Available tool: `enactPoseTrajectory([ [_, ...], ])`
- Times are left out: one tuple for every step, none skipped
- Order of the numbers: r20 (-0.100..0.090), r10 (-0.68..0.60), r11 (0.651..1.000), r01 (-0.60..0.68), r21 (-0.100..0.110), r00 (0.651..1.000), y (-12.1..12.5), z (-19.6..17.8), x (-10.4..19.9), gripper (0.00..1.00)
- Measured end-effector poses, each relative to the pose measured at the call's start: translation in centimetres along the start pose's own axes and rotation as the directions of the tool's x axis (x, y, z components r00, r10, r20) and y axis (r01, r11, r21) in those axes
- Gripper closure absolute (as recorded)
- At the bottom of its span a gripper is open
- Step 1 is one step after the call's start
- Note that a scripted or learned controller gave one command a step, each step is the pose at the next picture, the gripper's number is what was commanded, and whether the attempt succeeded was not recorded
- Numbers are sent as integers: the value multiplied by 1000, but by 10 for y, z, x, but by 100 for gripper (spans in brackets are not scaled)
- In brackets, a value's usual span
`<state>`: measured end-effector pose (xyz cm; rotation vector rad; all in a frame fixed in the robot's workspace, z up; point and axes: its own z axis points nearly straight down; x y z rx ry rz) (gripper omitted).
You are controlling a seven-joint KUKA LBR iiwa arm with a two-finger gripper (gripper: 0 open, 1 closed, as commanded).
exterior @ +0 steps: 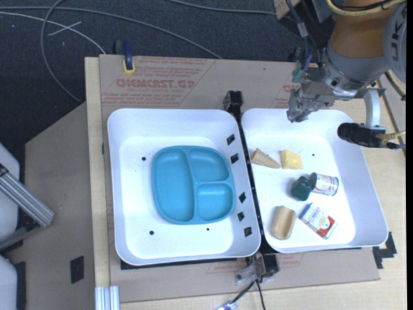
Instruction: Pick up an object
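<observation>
While hand over rt bin's far rim, spread unclear: cheese wedge well below-left.

Robotics lab bench: cardboard-topped worktop, two white bins clamped side by side, loose cables on dark carpet, industrial arm at right edge.

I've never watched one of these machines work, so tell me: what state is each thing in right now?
hand: hovering over the right bin's far rim, holding nothing I can see
blue divided plate: flat in the left bin, nothing on it
two yellowish wedges: lying side by side
small can: on its side
green object: touching the can
tan cylinder: lying down
red-and-white packet: flat
</observation>
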<state>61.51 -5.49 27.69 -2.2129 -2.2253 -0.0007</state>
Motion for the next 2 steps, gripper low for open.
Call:
enactPoseTrajectory([
  [0,0,1000,0,1,1000,-12,1,52,100],
  [-1,-1,1000,1,3,1000,-22,21,112,100],
])
